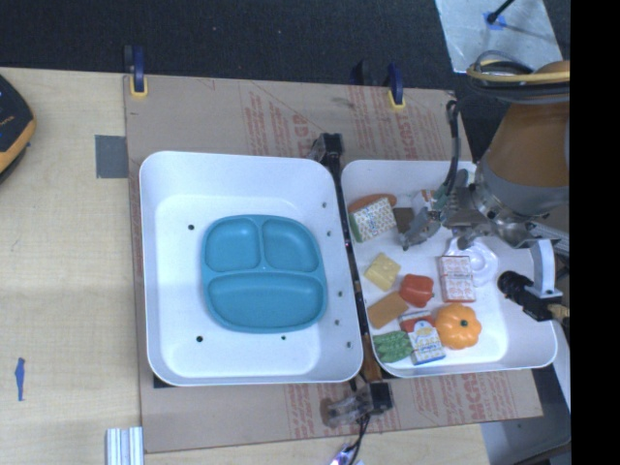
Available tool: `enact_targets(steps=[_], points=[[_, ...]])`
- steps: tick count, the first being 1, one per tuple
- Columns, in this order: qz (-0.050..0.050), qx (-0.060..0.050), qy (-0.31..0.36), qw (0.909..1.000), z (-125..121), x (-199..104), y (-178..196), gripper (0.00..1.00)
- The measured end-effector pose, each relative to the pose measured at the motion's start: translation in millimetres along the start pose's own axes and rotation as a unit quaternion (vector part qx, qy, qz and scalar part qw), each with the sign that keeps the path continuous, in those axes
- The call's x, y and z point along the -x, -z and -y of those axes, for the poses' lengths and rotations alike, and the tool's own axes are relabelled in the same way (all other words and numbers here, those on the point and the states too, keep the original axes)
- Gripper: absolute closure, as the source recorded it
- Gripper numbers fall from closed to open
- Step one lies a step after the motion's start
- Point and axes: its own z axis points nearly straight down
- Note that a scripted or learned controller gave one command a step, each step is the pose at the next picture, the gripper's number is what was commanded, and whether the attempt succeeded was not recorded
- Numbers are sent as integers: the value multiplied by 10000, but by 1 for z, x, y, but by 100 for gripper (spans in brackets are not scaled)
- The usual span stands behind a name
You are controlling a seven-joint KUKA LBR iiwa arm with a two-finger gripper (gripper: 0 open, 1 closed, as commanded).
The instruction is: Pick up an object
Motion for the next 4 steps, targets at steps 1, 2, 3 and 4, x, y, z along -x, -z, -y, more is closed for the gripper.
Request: enact_targets(steps=[1, 2, 3, 4], points=[[-10, -38, -6, 10000, 76, -28, -8, 0], [-7, -5, -19, 10000, 72, 7, -111, 0], [-4, 28, 22, 10000, 69, 6, -94, 100], [-4, 25, 21, 10000, 70, 6, -95, 0]])
